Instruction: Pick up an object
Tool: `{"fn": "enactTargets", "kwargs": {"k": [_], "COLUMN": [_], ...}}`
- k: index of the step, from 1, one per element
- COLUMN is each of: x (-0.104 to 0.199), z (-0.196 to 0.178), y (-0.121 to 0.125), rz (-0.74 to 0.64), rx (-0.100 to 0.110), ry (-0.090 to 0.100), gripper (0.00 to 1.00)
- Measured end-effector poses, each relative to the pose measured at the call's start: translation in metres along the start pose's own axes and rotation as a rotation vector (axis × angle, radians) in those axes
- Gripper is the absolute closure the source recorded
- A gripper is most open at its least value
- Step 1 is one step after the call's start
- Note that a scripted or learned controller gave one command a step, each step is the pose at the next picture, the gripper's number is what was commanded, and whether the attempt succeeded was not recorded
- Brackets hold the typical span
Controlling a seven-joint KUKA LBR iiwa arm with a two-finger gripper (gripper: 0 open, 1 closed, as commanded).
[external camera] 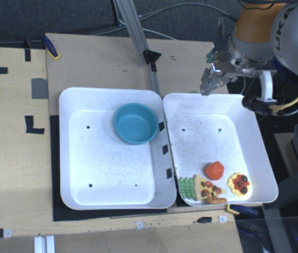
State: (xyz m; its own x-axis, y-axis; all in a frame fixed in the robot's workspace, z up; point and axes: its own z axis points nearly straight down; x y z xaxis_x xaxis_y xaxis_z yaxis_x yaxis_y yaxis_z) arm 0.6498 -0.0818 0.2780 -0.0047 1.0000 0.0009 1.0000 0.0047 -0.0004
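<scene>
While the task of picking up an object is not yet done, small toy foods lie along the bottom edge of the right bin [254,141], lower right of the frame: a green ridged piece [186,186], a pizza slice [209,189], a red tomato [214,169] and a round yellow tart [239,184]. They look like light, stiff plastic; the tomato, smooth and rounded, would likely slip unless taken across its middle, while the flat pieces sit close to the wall and seem awkward to reach. Left of centre, a blue bowl [135,123] sits upright in the upper part of the left bin [80,157], well apart from the toys; it appears light and rigid, and its rim offers the plainest hold. Farther back, at upper right, the gripper [209,86] hangs just over the far rim of the right bin, fingers pointing down with nothing visible between them; how wide they stand cannot be told at this size. Letters on the grey arm [291,30], partly cut by the frame edge, appear to read "UK".
</scene>
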Motion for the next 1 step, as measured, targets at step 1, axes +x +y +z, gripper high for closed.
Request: {"fn": "enactTargets", "kwargs": {"k": [1], "x": [0.0462], "z": [0.0207], "y": [0.001], "rz": [0.001], "rx": [0.002], "ry": [0.0], "gripper": [1.0]}}
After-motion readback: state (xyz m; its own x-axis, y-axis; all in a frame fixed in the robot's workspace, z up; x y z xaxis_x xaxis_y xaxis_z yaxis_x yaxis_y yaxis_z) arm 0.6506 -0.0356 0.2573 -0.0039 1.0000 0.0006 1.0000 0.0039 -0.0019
